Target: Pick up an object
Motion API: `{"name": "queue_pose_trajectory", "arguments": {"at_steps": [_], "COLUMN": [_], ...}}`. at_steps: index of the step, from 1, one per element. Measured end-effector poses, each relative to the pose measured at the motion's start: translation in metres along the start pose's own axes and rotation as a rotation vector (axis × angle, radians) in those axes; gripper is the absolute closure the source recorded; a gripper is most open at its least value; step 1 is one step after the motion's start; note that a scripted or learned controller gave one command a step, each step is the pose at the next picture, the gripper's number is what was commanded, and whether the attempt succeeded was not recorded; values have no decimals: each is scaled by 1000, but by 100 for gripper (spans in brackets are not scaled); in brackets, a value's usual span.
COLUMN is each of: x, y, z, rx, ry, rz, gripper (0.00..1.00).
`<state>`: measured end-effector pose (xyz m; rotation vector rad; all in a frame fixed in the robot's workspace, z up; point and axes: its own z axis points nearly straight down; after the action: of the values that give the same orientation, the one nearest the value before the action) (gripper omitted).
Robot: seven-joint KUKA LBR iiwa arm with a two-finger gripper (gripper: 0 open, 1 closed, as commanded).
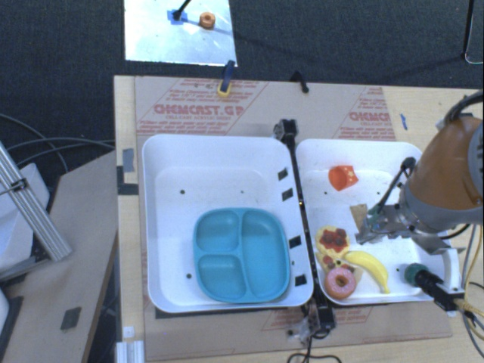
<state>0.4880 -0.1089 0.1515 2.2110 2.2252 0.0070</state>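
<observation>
Two white bins. Left bin (162, 203): one blue divided plate (242, 254). Right bin (363, 153): one red-orange piece (342, 177), one tan piece (358, 215), one pizza slice (333, 244), one banana (369, 267), one pink doughnut (339, 282). Gripper (368, 231) sits low in the right bin, just beside the tan piece and above the banana; whether it is apart or closed cannot be told.

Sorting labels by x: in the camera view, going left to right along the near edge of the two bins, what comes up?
Blue divided tray → pink donut → banana.
</observation>
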Motion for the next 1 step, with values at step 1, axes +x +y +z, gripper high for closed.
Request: {"name": "queue_pose_trajectory", "arguments": {"at_steps": [1], "x": [20], "y": [41], "z": [63], "rx": [1], "ry": [-4], "rz": [3], "gripper": [100]}}
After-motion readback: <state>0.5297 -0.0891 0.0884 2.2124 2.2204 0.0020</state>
